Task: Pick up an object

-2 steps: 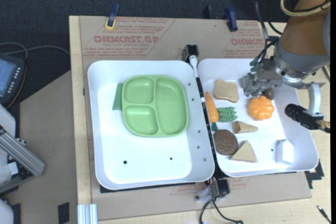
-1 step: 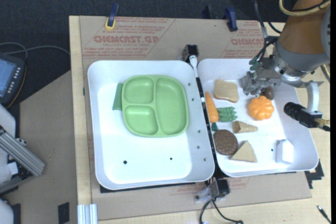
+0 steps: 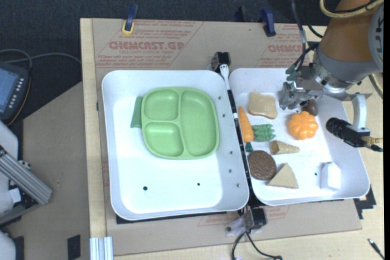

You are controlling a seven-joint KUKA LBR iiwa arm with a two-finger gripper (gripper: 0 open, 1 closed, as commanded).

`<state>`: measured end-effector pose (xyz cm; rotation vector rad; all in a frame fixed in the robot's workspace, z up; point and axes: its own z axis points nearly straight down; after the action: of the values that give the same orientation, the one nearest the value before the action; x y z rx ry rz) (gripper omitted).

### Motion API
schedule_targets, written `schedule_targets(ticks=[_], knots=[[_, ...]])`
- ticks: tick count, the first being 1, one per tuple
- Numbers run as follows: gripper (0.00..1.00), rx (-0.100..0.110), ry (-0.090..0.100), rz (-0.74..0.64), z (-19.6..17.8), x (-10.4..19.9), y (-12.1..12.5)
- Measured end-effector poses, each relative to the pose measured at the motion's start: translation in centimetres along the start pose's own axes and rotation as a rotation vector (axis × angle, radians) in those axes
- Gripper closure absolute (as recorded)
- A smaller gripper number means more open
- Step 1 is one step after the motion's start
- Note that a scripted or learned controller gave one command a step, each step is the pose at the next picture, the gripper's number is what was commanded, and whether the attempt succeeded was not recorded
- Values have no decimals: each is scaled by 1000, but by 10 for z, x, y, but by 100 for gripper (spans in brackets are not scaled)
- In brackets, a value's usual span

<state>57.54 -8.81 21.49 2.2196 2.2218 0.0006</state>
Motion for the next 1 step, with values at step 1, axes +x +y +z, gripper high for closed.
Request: schedule_targets(ticks=[1], knots=[[100,-4,-1,1,-21,-4,0]])
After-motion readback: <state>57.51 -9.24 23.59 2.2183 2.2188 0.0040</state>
